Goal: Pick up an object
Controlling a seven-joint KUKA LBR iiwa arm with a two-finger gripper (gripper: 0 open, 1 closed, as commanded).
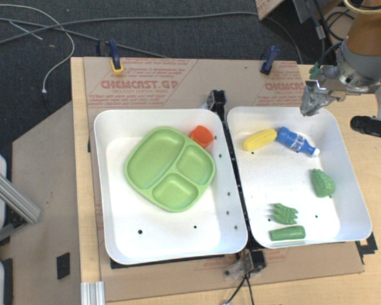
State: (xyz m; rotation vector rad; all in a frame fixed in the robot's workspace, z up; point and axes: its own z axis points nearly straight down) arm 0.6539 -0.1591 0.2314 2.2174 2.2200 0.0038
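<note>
White plastic right-hand bin (pixel 343 218) holds the candidates: a yellow corn-shaped toy (pixel 259 140) and blue plastic bottle (pixel 296 141) at 12 o'clock. The gripper (pixel 313 104) hovers above the bin's 1 o'clock rim; whether its fingers are open cannot be told. Nothing lifted; grasp remains.

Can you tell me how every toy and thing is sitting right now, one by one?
gripper: above the far edge of the right bin, holding nothing.
green divided plate: flat in the left bin, tilted askew.
orange toy: touching the plate's far edge.
yellow corn: lying down in the right bin.
blue bottle: on its side beside the corn.
green leafy toy: lying alone.
green spiky toy: lying flat.
green cylinder: on its side.
</note>
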